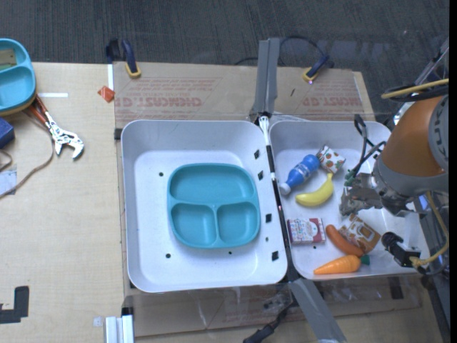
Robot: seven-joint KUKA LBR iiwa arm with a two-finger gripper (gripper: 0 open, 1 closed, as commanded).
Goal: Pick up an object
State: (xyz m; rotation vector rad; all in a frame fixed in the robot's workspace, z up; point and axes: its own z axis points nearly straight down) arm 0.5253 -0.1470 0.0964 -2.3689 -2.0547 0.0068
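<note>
We counted, right bin (371,269): one banana (317,194), one bottle (300,172), one carrot (338,265). Left bin (136,213): one teal tray (213,205). Tool (355,200) grip undeterminable.

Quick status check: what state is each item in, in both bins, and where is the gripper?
Teal divided tray: flat in left bin.
Blue bottle: lying on its side.
Banana: lying loose.
Carrot: lying by the near wall.
Small red box: lying flat.
Gripper: low in right bin, fingers unclear.
</note>
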